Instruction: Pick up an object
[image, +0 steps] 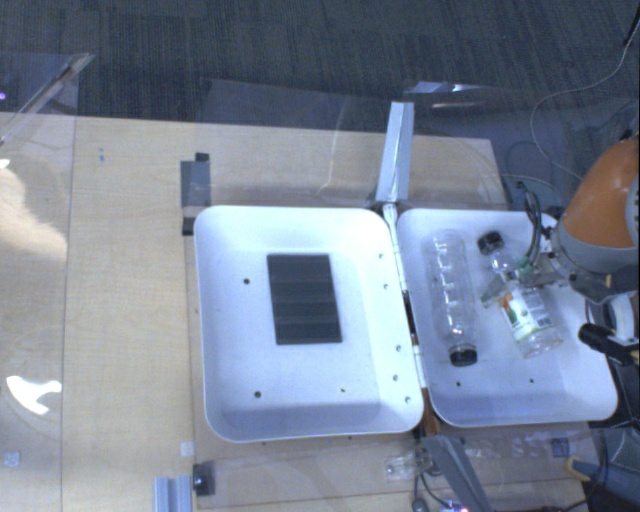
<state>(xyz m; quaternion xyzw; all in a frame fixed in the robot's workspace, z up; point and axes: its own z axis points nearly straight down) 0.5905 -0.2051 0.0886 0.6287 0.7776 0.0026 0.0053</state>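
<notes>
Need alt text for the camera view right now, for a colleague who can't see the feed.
Overhead slanted view of two shallow white bins on a wooden bench: the right bin holds two clear plastic bottles, one long and one short with a green label, with the gripper low beside the short one. The left bin holds a dark ribbed rectangular block.

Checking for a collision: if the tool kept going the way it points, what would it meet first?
Probably the small clear bottle in the right bin; the tool hangs just above it, though depth is unclear.

Slab (304, 298) in left bin (220, 330); bottles (449, 290) right.
</notes>
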